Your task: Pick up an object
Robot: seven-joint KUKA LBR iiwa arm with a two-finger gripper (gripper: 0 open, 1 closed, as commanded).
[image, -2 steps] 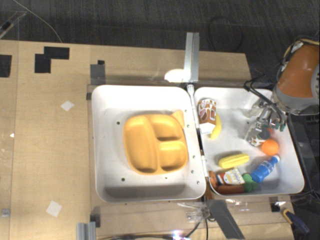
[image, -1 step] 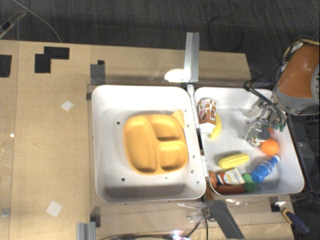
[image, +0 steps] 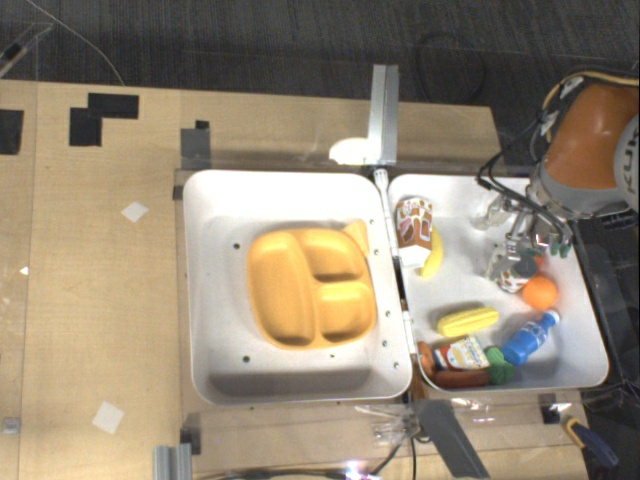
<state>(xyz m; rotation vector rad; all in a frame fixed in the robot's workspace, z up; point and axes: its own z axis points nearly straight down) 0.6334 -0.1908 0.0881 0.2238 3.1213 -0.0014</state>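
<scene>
I am seeing the pincer [image: 515, 260] hanging low inside the right bin [image: 590, 368], toward its far right part, with the grey arm [image: 590, 143] and its orange band coming in above it from the right edge. I cannot tell from this slant whether it is wide or narrow, and I am seeing nothing clearly gripped in it. An orange ball [image: 539, 292] is lying just beside the pincer on its near right side, close enough that I cannot tell whether they are touching. Nearer to me, a blue bottle [image: 528, 338] is lying tilted, and a yellow corn cob [image: 467, 320] is lying to its left. At the near wall a ketchup bottle [image: 458, 357] is lying on its side, with a small green item [image: 499, 370] at its right end. Along the bin's left wall a brown-and-white can [image: 413, 220] is standing, with a banana [image: 432, 255] just beside it. In the left bin [image: 210, 268] a yellow divided tray [image: 308, 286] is sitting near the middle. Both bins are resting side by side on the wooden counter [image: 90, 298].
</scene>
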